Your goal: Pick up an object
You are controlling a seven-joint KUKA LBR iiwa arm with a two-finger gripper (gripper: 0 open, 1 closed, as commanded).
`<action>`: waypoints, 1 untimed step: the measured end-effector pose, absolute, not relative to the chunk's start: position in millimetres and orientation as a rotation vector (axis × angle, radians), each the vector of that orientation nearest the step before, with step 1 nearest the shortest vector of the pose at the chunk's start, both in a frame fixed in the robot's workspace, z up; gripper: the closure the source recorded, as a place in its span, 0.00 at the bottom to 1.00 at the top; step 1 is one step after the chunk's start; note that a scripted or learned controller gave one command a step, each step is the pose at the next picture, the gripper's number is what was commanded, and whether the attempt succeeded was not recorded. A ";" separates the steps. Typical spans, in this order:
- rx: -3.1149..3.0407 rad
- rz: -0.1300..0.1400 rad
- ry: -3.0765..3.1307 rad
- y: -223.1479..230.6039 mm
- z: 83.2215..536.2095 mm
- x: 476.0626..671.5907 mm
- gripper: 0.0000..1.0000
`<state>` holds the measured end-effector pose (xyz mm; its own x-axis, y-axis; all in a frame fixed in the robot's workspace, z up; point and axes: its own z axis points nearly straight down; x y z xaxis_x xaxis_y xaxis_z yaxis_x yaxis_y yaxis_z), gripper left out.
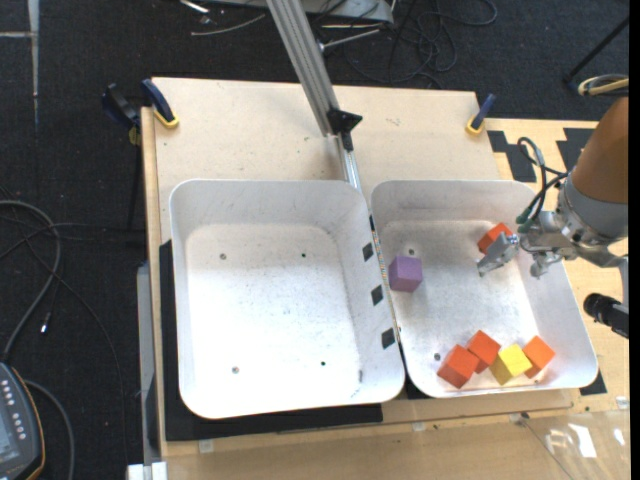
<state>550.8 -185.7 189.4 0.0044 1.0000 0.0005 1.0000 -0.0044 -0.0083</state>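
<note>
A pale wooden surface sits on dark carpet strewn with cables, and it carries two shallow white plastic bins side by side, the left bin and the right bin, with a slanted aluminium rail crossing above them from the top. My grey arm with its orange band reaches in from the right, and my fingers hang over the upper right part of the right bin, right next to a small orange block; I cannot tell whether they are open or closed, or whether that block is between them. A small purple cube lies apart near the bin's left wall. Along the near edge sits a tight cluster: a red-orange block, an orange block, a yellow block and another orange block.
</note>
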 end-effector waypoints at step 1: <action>-2.218 0.002 -2.226 -190.6 91.4 610.8 0.00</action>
